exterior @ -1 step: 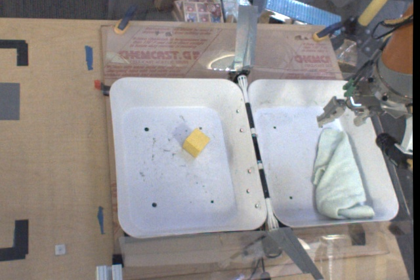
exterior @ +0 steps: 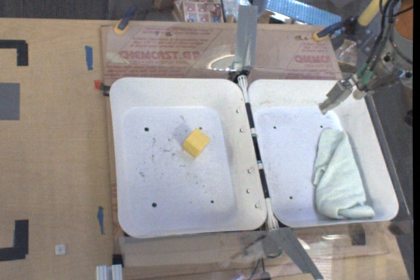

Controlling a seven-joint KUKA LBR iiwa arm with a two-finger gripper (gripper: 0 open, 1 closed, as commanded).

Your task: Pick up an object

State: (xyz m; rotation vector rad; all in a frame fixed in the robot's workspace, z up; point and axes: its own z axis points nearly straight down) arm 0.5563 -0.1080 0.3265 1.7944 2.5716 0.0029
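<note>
We look down at a slant on a table [exterior: 52, 141] bearing two white bins side by side. The left bin [exterior: 131, 206] holds a yellow block [exterior: 195, 143], which lies near the middle of the bin floor, slightly toward the far side, turned cornerwise to the bin walls and apart from every wall. Dark scuff marks and a few small dark holes mark the floor around it.

The right bin [exterior: 289, 141] holds a pale green cloth [exterior: 340, 174], folded into a long bundle that runs along the right wall from mid-bin to the near corner.

The arm enters from the upper right. Its tool [exterior: 331, 100] hangs over the far right part of the right bin, above bare floor, just beyond the far end of the cloth and well apart from the block. We see its grey tip slanting down to the left; we cannot tell whether it is apart or together, and nothing shows in its grip.

A metal strip [exterior: 247, 36] stands behind the seam between the bins.
</note>
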